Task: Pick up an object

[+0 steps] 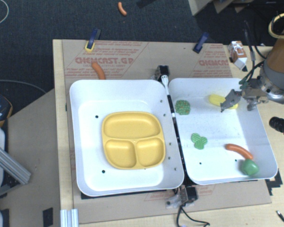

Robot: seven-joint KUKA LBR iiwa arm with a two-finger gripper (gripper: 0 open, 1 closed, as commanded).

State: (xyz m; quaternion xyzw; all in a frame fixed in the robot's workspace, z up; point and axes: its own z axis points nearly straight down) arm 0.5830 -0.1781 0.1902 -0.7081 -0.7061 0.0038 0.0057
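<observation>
- Over the right bin (260, 126), upper right part: the gripper (238, 101) hangs with its jaws apart, nothing between them.
- Yellow object (218, 99), banana-like, lies on the bin floor just beside the left fingertip; whether it touches, cannot tell.
- Same bin, near its upper left: green broccoli-like piece (182, 107).
- Lower, toward the middle: second green leafy piece (199, 141).
- Lower right corner: orange sausage-like piece (238, 150), and just below it a green round object (249, 167), close together.
- Left bin (83, 126): yellow three-compartment tray (132, 139) sits in the middle, compartments bare.
- Cardboard-covered surface (132, 56) behind the left bin: an orange sausage-like piece (98, 70) lies outside the bins.
- Dark floor beyond: another small orange piece (122, 8).
</observation>
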